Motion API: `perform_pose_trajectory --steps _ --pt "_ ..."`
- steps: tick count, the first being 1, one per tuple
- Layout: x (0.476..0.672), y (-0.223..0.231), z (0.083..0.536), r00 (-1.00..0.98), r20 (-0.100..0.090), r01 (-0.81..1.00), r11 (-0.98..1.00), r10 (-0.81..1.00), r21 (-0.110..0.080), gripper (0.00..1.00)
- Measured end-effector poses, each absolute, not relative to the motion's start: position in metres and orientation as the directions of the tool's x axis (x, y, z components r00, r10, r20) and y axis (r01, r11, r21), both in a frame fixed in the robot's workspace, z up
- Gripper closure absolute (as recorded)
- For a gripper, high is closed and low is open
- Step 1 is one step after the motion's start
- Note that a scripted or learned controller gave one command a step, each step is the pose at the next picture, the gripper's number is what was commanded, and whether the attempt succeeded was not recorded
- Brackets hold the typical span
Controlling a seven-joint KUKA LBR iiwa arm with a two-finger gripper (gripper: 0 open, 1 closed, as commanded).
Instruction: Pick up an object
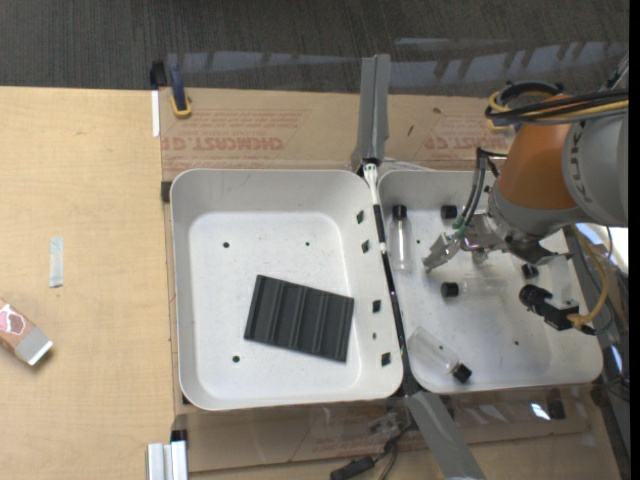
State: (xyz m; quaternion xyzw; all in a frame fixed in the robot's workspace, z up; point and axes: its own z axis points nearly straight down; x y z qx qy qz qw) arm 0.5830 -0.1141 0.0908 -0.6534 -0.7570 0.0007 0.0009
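Observation:
A dark grey ribbed rectangular pad (300, 317) lies flat in the left bin (200, 198), a little below its middle. In the right bin (560, 368), a clear tube with a black cap (400, 240) lies along the left wall. A second clear tube (436, 355) lies near the front left corner. Two small black caps (450, 290) (447, 211) sit loose on the floor of that bin. My gripper (447, 251) hangs low over the right bin's middle, between the two caps and just right of the first tube. Nothing shows in its grasp.
The grey arm with its orange band (540, 168) covers the right bin's back right part, with cables and a black connector (545, 306) trailing beside it. A divider (385, 268) separates the bins. On the wooden bench at left lie a small grey strip (56, 262) and a red-and-white item (22, 334).

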Motion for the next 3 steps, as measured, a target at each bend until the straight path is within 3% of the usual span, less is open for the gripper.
perform_pose_trajectory --steps 1,2,3 --pt "0.497 -0.162 0.091 -0.225 0.001 0.974 0.225 0.974 -0.001 0.0" --pt "0.529 -0.191 0.15 -0.373 -0.001 0.928 0.373 0.928 0.001 0.0" --pt "0.611 -0.221 0.101 -0.348 -0.001 0.938 0.348 0.938 0.001 0.0"
